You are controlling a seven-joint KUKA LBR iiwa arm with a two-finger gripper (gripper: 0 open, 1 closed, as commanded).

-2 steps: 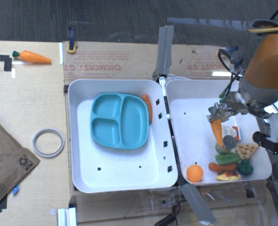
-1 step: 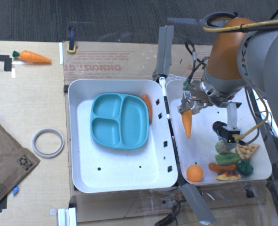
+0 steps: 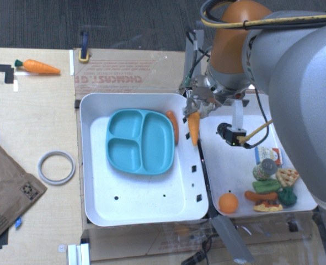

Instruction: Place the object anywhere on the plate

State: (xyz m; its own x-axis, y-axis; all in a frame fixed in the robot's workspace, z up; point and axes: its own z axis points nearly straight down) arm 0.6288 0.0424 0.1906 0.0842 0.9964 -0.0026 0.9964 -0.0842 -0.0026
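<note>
Just right of frame center, the gripper (image 3: 194,110) is closed on the top of an orange toy carrot (image 3: 193,129), which hangs point-down over the seam between the two white bins (image 3: 91,164). A blue three-section plate (image 3: 141,141) lies in the left bin, just left of the carrot.

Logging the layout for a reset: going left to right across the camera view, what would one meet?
Tape ring → blue divided plate → carrot hanging under the gripper → orange ball → toy food pile.
</note>
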